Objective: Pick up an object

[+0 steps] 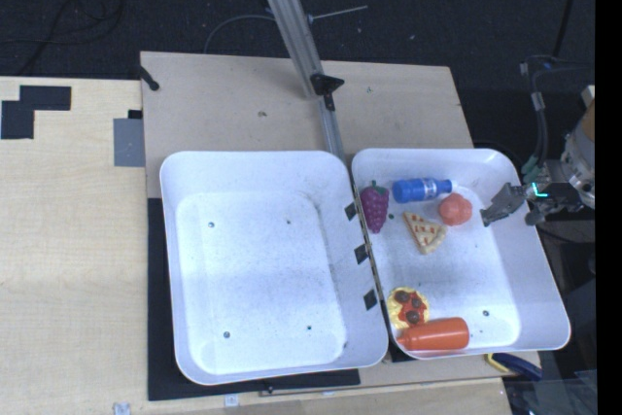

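Hand: the hand [507,203] is at the right edge of the right bin [530,282], just above its rim, at the end of the arm that comes in from the right. I cannot tell how it is set; nothing is seen inside it.
Nearest object: a red tomato [455,208] lies just to the left of the hand, apart from it.
Other objects near: a blue bottle [422,190] lies on its side above and left of the tomato; a pizza slice [425,231] lies below it; a bunch of purple grapes [374,205] is close to the left wall of this bin.
Front of the bin: an orange-red sausage [434,334] lies beside a small yellow toy with dark spots [407,305].
Left bin: the left bin [194,199] stands touching the right one on the tabletop [78,238].
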{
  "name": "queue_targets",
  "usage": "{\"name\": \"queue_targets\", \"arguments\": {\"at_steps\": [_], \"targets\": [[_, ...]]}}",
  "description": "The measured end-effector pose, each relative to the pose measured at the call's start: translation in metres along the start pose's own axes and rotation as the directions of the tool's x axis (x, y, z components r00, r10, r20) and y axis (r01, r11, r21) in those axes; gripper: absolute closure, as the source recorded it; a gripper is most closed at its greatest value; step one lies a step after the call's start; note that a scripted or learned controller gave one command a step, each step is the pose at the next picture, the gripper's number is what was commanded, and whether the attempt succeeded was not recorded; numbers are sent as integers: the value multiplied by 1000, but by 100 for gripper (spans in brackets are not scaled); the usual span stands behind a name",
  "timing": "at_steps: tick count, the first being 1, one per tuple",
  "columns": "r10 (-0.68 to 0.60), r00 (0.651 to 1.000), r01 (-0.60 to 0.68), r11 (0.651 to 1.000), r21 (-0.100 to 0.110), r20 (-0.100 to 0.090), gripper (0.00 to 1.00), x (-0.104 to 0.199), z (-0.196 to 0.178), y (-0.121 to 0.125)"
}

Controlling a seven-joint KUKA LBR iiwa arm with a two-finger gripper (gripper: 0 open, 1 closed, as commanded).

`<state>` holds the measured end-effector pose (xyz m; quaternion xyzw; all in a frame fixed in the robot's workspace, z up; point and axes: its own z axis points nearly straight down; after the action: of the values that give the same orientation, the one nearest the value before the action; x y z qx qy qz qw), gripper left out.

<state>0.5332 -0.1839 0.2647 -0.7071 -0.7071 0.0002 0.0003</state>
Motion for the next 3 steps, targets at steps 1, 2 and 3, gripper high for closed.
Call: {"name": "queue_targets", "arguments": {"at_steps": [1,2,3], "targets": [[0,1000,0,1000,0,0,0,0,0,0],[0,1000,0,1000,3,-1,0,-1,43,1],[0,1000,0,1000,5,-1,0,-4,104,-4]]}}
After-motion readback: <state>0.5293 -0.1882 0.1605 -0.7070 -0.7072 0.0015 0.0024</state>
